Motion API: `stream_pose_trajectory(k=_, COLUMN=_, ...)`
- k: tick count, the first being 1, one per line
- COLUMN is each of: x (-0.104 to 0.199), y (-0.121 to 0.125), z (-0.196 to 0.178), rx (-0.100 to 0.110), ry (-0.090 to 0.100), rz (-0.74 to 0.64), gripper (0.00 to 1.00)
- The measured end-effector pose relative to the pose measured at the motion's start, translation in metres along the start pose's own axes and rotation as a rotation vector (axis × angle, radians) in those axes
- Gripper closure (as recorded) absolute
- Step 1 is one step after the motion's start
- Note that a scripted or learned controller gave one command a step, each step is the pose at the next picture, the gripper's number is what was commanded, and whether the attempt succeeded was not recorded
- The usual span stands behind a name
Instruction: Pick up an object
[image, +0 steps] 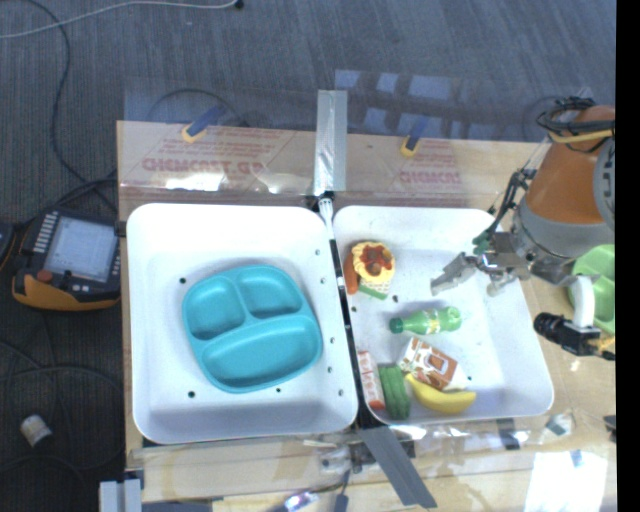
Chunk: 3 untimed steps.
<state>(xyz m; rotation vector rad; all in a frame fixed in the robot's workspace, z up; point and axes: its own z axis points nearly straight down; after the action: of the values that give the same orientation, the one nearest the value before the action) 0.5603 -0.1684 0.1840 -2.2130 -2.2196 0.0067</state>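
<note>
The right bin (520, 395) holds the clutter. The gripper (468, 268), jaws spread wide and holding nothing, hovers just above the green bottle (426, 322) (lying flat, mid-bin): best straddle its narrow width, then descend squarely.

The surface (440, 160) bore two shallow white bins, the left bin (150, 300) touching the right bin (520, 370).

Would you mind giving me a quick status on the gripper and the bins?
Gripper above right bin, holding nothing. Green bottle just below it, untouched. Blue tray in left bin.
</note>
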Motion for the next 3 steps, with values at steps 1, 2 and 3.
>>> stream_pose_trajectory(k=1, x=0.054, y=-0.038, z=0.092, rx=-0.004, ry=-0.003, rz=0.023, gripper=0.00)
stream_pose_trajectory(k=2, x=0.037, y=0.009, z=-0.036, rx=-0.001, ry=-0.003, rz=-0.167, gripper=0.00)
stream_pose_trajectory(k=3, x=0.080, y=-0.008, z=-0.080, rx=-0.001, ry=-0.002, rz=-0.167, gripper=0.00)
